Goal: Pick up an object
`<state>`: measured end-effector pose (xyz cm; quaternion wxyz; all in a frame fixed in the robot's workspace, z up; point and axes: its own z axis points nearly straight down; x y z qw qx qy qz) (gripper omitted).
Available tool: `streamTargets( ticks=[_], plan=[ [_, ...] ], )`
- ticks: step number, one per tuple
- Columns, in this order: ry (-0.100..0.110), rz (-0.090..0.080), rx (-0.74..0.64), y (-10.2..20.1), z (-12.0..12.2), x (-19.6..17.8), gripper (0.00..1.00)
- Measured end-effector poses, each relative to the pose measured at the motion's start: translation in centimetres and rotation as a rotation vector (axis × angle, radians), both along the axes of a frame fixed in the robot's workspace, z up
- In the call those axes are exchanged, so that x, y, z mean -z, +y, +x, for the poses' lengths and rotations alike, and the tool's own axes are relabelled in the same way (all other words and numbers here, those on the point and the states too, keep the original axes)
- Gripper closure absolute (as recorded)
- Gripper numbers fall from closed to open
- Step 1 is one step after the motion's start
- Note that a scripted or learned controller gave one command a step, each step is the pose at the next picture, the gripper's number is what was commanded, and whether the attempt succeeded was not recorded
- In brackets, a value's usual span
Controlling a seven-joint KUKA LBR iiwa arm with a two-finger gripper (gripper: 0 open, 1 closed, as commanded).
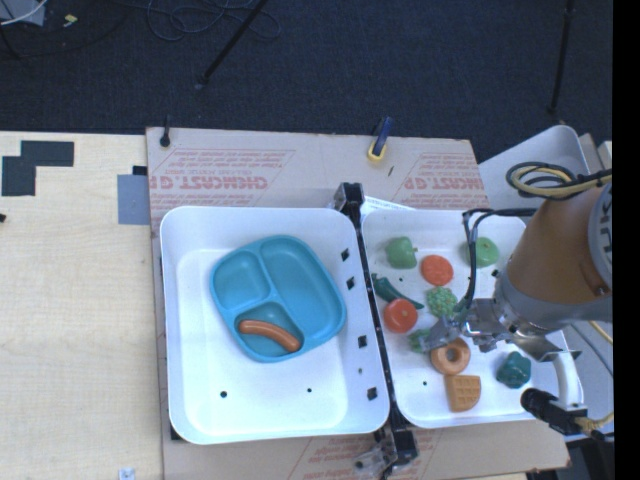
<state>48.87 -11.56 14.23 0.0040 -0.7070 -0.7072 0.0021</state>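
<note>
End effector low over donut in right bin; grip state unclear, possibly touching.

Arm covers right bin from 2 to 4 o'clock. Gripper fingers blurred, grip state unreadable. Green item partly hidden behind cable.

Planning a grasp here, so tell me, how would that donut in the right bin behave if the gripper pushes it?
The donut lies flat, so it would likely slide, not roll. It looks like a light toy. With the waffle close below, a push could nudge that too.
</note>
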Motion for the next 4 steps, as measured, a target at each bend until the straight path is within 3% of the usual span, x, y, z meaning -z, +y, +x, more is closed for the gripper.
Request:
streamTargets(
  ticks=[1, 2, 4],
  plan=[
    [0.0, 0.0, 0.0, 0.2, -0.2, 5.4, 0.0],
    [-0.002, 0.0, 0.009, 0.0, -0.1, 4.1, 1.0],
    [-0.011, -0.003, 0.0, 0.7, -1.5, -7.3, 1.0]
  ],
)
